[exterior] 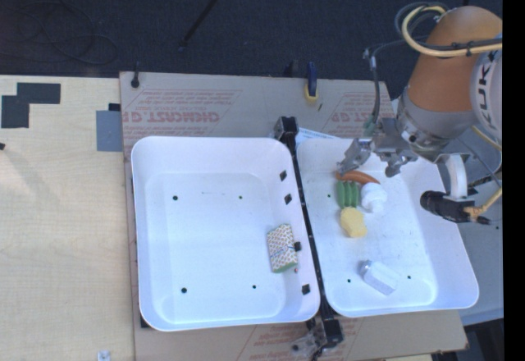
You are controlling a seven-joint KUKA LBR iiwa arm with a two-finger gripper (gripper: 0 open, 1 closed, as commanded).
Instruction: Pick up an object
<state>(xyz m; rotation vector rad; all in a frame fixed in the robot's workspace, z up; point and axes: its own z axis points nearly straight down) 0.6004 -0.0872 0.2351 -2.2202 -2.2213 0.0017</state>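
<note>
My gripper (373,161) hangs over the far part of the right bin (443,269), its fingers spread open with nothing between them. Just below it lies an orange carrot-like piece (359,177). Touching that are a green piece (348,194) and a white ball (374,198). A yellow lump (353,223) sits a little nearer the front. A pale translucent block (379,277) rests near the bin's front edge. In the left bin (164,187) a patterned sponge with a green edge (282,248) lies by the right wall.
A black divider with clips (297,203) runs between the two bins. The arm's grey and orange body (447,80) looms over the right bin's far right corner. A black cable end (443,205) hangs at the right rim.
</note>
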